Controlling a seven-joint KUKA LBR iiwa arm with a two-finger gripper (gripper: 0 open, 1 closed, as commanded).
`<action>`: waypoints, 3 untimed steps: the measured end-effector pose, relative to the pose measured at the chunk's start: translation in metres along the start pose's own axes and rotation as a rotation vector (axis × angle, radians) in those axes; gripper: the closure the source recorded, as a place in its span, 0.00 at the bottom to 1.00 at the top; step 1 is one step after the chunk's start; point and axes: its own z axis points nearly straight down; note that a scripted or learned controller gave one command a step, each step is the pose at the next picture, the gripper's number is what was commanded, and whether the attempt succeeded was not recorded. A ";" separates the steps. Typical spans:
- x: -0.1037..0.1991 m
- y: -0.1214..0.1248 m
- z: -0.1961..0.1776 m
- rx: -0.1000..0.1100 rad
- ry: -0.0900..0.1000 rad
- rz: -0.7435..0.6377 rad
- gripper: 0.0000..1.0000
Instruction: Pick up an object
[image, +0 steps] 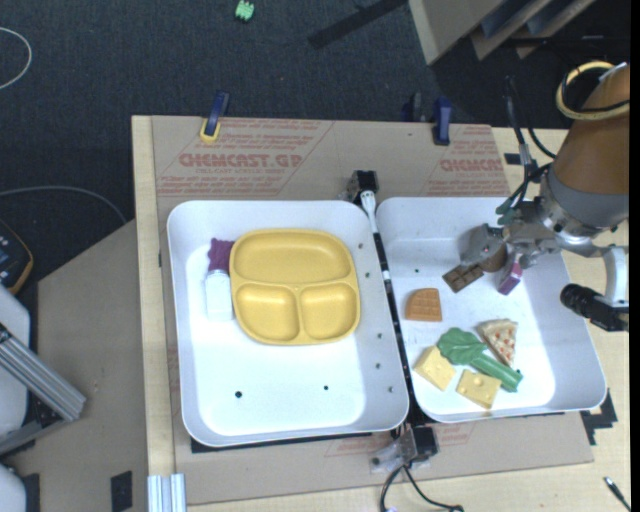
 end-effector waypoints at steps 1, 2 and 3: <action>0.001 -0.006 0.063 0.008 0.002 0.001 0.00; 0.000 -0.004 0.110 -0.003 -0.001 0.002 0.00; 0.001 -0.006 0.101 -0.001 -0.001 0.002 1.00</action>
